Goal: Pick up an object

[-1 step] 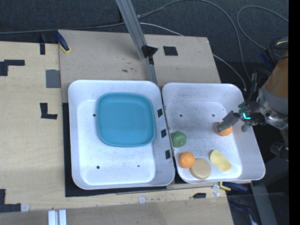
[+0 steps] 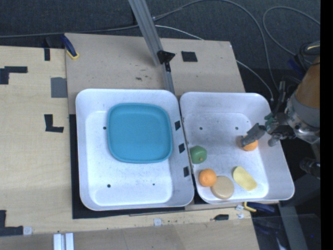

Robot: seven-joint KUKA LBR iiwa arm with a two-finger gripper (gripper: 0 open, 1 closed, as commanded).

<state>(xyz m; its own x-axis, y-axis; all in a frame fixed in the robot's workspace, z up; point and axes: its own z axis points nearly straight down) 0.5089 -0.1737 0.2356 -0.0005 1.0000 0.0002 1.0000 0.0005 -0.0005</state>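
A small orange object (image 2: 250, 145), round and fruit-like, lies in the right bin (image 2: 223, 104), close to that bin's right wall and about halfway along it. The gripper (image 2: 256, 135) sits directly at this object: one dark finger slants down over its upper left side, and the rest of the claw extends rightward to the grey wrist. Whether the claw is released or clenched cannot be told from this angle, and the orange object is not clearly seen between two fingers, so no grasp can be claimed.

Other pieces lie toward the near edge of the same bin. A green ball (image 2: 197, 153) rests by the left wall. Nearer the front sit an orange ball (image 2: 207, 177), a tan round disc (image 2: 223, 187) just beside it, and a yellow oblong piece (image 2: 244, 178) to the right of the disc.

The left bin (image 2: 88, 155) touches the right one along a shared edge and bears a blue square plate (image 2: 139, 132).

The step in hand looks like the grasp attempt itself, with the arm (image 2: 308, 100) reaching in over the right wall. The next move likely calls for closing firmly around the orange object, then lifting straight up, clear of the nearby wall. The round shape may let it roll out of a loose pinch.
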